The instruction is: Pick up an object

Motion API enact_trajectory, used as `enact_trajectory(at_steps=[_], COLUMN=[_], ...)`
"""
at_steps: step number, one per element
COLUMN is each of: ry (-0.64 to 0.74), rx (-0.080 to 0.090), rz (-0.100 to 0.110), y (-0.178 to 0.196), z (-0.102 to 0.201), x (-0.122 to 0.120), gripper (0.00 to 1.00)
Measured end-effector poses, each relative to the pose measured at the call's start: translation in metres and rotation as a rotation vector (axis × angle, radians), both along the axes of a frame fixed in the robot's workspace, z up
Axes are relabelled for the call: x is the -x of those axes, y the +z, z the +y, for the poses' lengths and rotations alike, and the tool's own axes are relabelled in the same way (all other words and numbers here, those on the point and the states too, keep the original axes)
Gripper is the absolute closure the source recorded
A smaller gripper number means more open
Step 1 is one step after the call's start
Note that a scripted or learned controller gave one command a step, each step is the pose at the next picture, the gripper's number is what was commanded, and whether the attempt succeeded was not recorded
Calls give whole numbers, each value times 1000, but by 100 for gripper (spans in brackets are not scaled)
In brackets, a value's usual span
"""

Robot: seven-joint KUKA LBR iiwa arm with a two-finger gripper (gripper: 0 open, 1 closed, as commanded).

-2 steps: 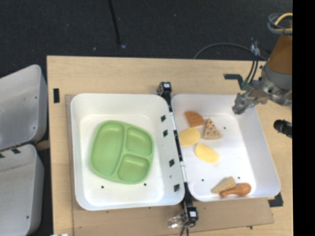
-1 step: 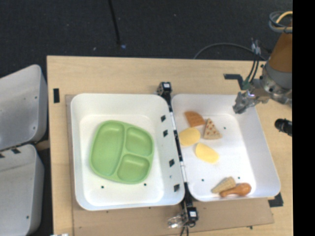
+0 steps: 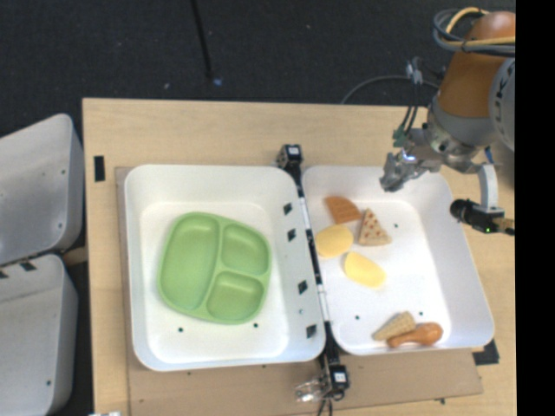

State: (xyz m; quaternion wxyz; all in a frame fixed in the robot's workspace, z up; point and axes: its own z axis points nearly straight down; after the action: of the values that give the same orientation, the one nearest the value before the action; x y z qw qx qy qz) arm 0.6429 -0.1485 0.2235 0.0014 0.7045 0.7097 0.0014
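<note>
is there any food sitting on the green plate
No, the green plate in the left bin has bare compartments; the food pieces, such as the pizza slice, lie in the right bin.

Showed a grey arm (image 3: 473, 102) w/ rounded orange band (image 3: 490, 29) near the top. Carried looped cables, pale yellow & grey, by that band, plus a thin dark cable arcing off to one side. Ended in a small grey metal gripper (image 3: 395, 178). Had a black fitting w/ tiny green light.
</note>
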Motion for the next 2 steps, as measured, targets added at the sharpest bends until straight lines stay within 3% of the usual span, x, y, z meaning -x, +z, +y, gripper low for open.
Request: enact_trajectory(at_steps=[2], ry=[0], rx=[-1], rz=[1], y=[6], z=[108], x=[-13], gripper=[100])
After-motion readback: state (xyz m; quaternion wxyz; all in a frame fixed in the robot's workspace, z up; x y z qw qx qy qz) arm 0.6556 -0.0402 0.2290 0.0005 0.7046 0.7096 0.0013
